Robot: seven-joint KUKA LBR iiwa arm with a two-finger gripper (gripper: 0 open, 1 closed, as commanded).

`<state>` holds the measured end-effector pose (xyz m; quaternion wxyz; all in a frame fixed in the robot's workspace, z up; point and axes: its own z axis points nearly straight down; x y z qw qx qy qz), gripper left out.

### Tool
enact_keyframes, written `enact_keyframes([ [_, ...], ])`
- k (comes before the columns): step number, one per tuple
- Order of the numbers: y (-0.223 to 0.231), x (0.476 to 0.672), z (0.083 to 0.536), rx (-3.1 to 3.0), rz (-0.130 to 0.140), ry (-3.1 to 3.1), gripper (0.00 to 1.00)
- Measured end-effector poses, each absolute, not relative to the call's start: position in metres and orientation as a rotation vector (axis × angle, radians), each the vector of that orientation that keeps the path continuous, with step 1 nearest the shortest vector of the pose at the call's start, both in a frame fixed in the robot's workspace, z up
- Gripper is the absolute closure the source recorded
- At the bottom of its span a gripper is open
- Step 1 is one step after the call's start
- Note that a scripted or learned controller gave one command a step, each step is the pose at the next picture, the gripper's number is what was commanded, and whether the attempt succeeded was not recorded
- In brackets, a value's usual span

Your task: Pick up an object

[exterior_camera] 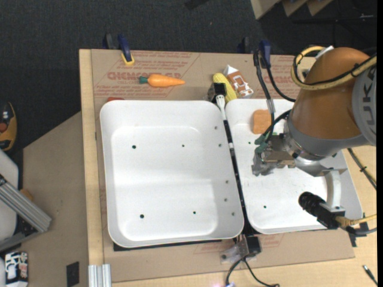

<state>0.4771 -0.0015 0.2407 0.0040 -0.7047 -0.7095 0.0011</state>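
My gripper (263,160) hangs low over the left part of the right bin (281,220), under the arm's orange band. An orange, flat, slice-like piece (261,122) lies in that bin just behind the gripper, apart from it. A small green bit (262,140) shows at the gripper's upper left edge; I cannot tell whether it is a loose thing or held. The wrist hides the bin floor below it.
The left bin (119,178) lies beside the right one. On the cardboard behind the bins lie a carrot (161,81), a yellow corn-like piece (221,82) and a brown-and-white packet (240,86). Blue clamps (125,49) hold the board's far edge.
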Motion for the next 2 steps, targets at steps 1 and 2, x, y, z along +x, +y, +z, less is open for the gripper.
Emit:
enact_keyframes([
  [1, 0.064, 0.563, 0.316, -2.218, -0.019, -2.238, 1.00],
  [2, 0.128, 0.526, 0.309, -2.209, 0.003, -2.227, 1.00],
])
